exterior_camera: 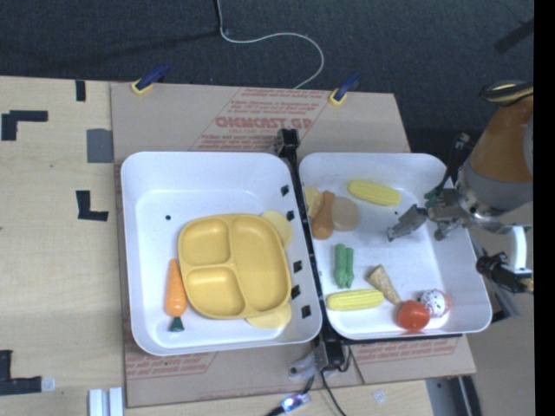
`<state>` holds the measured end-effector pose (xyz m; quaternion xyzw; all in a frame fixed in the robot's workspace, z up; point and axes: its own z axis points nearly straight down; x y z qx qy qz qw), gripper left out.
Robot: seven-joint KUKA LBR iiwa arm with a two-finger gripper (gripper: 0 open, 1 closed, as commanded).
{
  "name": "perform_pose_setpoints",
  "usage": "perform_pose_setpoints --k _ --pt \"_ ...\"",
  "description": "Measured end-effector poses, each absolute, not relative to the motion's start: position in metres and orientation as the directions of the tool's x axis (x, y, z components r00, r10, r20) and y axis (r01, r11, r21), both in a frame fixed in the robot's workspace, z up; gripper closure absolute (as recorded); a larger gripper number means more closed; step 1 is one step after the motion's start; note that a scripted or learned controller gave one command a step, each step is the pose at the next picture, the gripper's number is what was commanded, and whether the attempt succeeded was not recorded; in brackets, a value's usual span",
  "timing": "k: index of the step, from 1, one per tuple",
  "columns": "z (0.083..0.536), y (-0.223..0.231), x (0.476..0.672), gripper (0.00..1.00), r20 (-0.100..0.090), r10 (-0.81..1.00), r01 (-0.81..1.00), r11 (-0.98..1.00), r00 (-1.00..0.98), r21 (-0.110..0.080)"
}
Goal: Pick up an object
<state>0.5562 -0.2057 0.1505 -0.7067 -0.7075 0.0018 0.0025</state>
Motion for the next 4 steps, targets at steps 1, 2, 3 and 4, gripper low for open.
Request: perform_pose_setpoints --k 1,2,3,4 --pt "0.086 -0.205 0.552 0.0 0.001 1.0 1.0 0.002 -0.002 -0.006" --pt "0.085 -0.205 0.553 0.0 -0.002 1.0 1.0 0.001 -0.001 0.0" --pt "0.096 -0.205 0.553 1.0 -0.003 1.0 1.0 0.001 -0.001 0.001" --pt "0.138 -0.202 0.554 1.0 -0.001 1.0 1.0 0.001 -0.001 0.002"
